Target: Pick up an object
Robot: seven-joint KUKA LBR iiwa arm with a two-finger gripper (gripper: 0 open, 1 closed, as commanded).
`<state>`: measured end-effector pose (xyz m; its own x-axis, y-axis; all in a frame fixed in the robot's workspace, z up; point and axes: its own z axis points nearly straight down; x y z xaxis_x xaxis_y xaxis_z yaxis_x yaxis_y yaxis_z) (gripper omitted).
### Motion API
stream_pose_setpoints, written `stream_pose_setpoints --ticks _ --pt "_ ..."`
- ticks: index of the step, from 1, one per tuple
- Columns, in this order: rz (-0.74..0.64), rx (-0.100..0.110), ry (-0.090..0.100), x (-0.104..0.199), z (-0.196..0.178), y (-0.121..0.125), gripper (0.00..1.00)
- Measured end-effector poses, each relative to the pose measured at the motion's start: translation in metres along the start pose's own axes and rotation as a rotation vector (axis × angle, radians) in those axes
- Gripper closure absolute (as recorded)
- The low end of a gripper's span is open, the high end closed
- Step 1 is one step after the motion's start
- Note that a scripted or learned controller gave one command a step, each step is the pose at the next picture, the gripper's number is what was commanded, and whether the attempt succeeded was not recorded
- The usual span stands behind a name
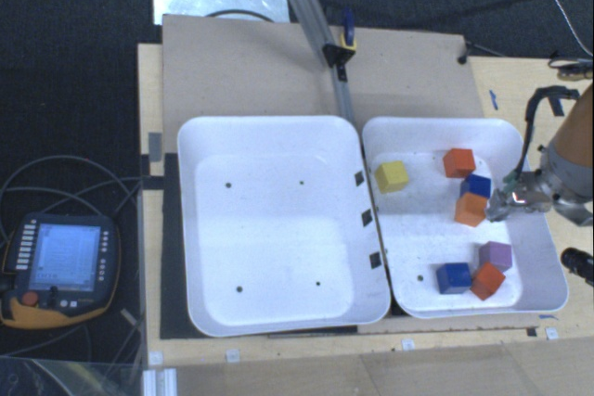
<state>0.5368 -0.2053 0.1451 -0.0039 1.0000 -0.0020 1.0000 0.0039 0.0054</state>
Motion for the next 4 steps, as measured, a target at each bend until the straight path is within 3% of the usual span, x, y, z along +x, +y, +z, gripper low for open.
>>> stream_pose_setpoints --ticks 2,4 --pt "0.0 -0.002 -0.001 0.001 -0.093 -0.007 1.0" --pt "-0.007 0.003 0.004 0.104 -0.083 0.025 1.0"
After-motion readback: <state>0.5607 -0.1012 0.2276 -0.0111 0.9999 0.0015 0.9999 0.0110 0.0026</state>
